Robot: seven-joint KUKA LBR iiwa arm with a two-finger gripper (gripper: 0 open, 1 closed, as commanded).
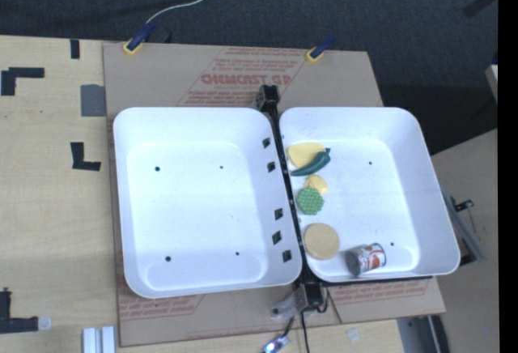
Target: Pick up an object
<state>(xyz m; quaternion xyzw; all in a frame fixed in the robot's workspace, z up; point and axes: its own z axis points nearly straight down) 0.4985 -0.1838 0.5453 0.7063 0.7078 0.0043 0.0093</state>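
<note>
Lowest in the view among the bin contents, a small red-and-white can (368, 259) lies on its side by the front wall of the right bin (421, 181). Both bins sit on a brown cardboard sheet (243, 76) with red print. The left bin (194, 206) shows a white floor with a few small dark dots. Black clips run along the seam where the two bins meet. All the loose objects are in the right bin, most of them close to its left wall: a yellow piece (302, 154) touching a dark green pepper-like piece (314, 164), below them a smaller yellow piece (317, 184) against a green bumpy ball (310, 200), then a tan round disc (321, 240) just left of the can. The gripper's state cannot be told.
</note>
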